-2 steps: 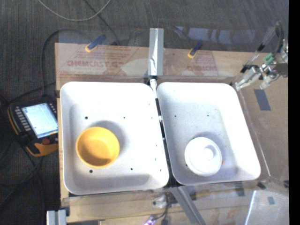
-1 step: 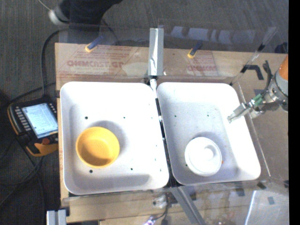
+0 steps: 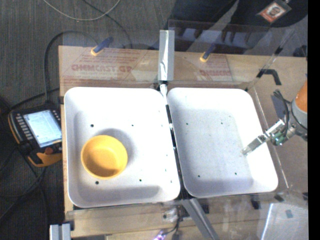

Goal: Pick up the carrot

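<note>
1. Yellow bowl (image 3: 104,156) sits in the left bin (image 3: 120,99); I can make out no carrot.
2. Over the right bin (image 3: 220,104) (its right edge), the hand (image 3: 260,142) hovers; its spread I cannot tell.
3. Nothing is grasped, so picking remains undone.
</note>
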Controlling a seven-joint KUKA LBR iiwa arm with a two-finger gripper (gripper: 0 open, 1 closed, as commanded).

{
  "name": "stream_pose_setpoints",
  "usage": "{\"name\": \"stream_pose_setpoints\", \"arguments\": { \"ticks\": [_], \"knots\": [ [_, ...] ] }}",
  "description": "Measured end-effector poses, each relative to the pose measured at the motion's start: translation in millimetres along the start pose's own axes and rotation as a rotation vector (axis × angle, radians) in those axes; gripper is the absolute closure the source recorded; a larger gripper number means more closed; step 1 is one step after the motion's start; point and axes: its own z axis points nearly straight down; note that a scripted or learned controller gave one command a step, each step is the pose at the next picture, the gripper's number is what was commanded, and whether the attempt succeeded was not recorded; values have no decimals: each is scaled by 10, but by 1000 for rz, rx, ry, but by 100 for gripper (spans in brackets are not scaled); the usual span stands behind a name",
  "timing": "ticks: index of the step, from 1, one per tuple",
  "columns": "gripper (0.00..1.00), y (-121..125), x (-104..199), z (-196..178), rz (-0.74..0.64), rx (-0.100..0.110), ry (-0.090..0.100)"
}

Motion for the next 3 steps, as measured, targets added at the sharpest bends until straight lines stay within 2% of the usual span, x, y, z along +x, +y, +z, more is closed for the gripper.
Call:
{"name": "stream_pose_setpoints", "arguments": {
  "ticks": [1,2,3],
  "knots": [
    [100,36,16,-91,-5,-5,1],
    [100,-70,-5,-936,-172,-2,-3],
    [100,-77,3,240,-373,-1,0]
  ]
}}
